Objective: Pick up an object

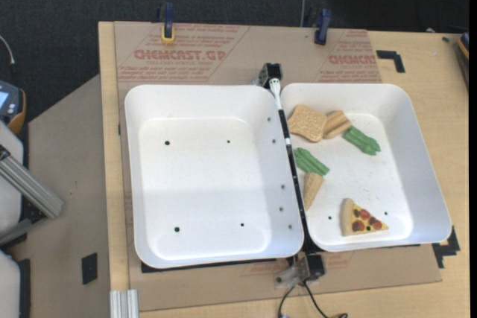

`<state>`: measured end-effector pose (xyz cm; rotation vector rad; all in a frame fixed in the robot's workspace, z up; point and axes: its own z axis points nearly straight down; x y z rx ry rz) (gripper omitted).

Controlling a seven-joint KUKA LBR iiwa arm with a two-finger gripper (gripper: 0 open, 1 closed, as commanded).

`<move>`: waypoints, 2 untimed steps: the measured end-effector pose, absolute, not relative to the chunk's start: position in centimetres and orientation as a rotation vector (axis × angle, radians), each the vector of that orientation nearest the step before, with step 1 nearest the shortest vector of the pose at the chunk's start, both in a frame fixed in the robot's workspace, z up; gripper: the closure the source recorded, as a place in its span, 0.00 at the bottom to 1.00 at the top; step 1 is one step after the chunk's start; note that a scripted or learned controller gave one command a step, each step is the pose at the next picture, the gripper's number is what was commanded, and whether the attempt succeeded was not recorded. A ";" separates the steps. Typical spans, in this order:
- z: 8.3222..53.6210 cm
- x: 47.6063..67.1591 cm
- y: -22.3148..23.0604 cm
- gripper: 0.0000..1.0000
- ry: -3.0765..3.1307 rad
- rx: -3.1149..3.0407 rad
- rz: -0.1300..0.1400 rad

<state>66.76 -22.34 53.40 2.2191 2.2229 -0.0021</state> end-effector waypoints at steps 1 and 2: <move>53.4 66.8 -22.3 0.00 2.223 2.219 -0.002; 53.4 66.8 -22.3 0.00 2.223 2.219 -0.002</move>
